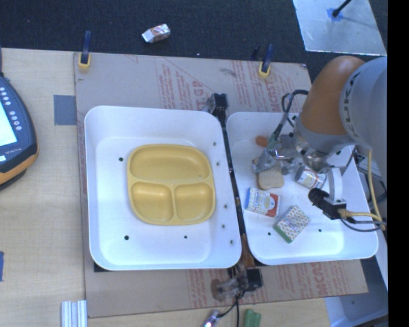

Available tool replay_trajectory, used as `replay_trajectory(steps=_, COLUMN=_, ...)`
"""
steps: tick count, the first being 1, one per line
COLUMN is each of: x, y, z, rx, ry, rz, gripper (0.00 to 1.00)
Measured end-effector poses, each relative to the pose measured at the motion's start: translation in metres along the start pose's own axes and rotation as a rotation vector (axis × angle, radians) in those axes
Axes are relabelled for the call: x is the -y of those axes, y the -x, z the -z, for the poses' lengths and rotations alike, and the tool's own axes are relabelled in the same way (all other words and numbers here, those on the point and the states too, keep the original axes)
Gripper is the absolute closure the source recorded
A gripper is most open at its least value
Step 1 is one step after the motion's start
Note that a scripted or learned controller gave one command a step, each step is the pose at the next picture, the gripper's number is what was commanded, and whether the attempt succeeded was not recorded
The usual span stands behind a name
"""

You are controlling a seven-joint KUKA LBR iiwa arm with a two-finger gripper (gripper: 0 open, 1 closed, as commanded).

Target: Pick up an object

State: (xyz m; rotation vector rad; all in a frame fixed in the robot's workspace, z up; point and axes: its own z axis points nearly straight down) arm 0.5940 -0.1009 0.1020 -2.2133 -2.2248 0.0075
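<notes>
Right bin (341, 251), right of frame: end effector (273, 161) lowered over a tan lump (270, 179) at the bin's centre; whether it is clenched or released cannot be told. Left bin (99, 182) holds a yellow tray (170, 182).

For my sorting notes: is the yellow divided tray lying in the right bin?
No, the yellow tray lies in the left bin.

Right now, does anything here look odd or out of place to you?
One thing: a small crumpled wrapper lies on the dark floor beyond the bench, away from both bins. Otherwise it looks orderly: the yellow divided tray sits flat in the left bin, and small items are scattered in the right bin near the tool.
</notes>
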Motion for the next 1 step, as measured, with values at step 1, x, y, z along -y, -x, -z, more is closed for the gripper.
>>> replay_trajectory(steps=1, x=-0.0598, y=-0.0667, z=0.0912, rx=-0.002, ry=0.005, rz=-0.001, gripper=1.00)
